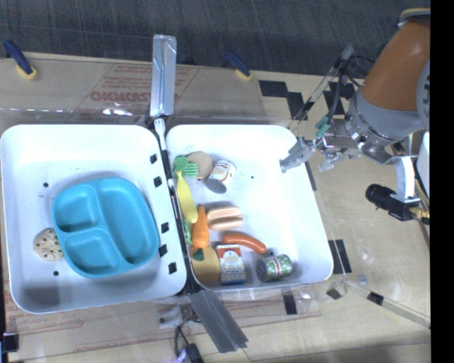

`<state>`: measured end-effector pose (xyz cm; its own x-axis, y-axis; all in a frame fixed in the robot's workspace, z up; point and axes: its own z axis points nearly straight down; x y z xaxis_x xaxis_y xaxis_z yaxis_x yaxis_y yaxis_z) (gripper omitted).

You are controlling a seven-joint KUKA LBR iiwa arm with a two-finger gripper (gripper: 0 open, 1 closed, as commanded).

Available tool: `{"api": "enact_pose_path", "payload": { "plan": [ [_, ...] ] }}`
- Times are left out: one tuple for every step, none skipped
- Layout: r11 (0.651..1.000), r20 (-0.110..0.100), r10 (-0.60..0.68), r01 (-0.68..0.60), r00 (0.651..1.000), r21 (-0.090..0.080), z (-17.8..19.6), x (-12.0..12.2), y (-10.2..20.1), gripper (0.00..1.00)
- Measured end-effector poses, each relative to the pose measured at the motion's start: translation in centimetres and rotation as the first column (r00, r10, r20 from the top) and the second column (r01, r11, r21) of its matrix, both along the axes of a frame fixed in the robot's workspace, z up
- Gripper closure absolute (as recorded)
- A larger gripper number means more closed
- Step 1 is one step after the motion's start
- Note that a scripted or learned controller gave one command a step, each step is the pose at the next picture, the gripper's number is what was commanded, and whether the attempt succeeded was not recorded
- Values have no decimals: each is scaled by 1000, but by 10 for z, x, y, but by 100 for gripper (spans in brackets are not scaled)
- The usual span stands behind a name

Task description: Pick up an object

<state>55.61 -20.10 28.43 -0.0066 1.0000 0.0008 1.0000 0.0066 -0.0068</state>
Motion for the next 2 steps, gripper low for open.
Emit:
{"api": "enact_pose_path", "payload": {
  "plan": [
    [992, -5, 126, -126, 992, 5, -88, 87, 1, 0],
    [999, 2, 53, -53, 999, 1, -194, 17, 40, 0]
  ]
}}
